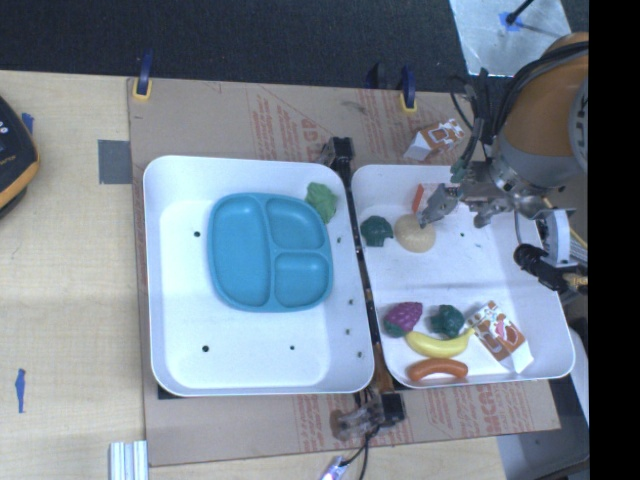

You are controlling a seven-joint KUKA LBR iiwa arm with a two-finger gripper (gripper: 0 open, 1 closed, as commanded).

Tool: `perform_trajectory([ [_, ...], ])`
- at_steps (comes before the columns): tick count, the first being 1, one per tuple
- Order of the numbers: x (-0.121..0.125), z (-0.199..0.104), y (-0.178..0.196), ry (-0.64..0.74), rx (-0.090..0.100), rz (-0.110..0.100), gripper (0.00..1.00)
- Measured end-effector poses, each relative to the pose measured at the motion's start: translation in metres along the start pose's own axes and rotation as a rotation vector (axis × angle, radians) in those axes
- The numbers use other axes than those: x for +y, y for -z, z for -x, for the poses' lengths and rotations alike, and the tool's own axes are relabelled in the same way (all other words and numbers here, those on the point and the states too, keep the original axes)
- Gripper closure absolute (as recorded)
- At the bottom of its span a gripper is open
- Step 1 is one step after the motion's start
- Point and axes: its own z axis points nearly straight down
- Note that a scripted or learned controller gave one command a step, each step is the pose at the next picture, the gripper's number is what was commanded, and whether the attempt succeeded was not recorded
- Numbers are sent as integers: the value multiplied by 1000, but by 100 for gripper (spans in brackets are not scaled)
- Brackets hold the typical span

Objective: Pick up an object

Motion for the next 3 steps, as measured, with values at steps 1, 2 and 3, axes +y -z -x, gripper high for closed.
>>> perform_trajectory([
  [1, 43, 32, -83, 0, -3, 11, 0],
  [2, 53, 58, -88, 0, -1, 1, 0],
  [3, 53, 1, -89, 2, 0, -2, 0],
])
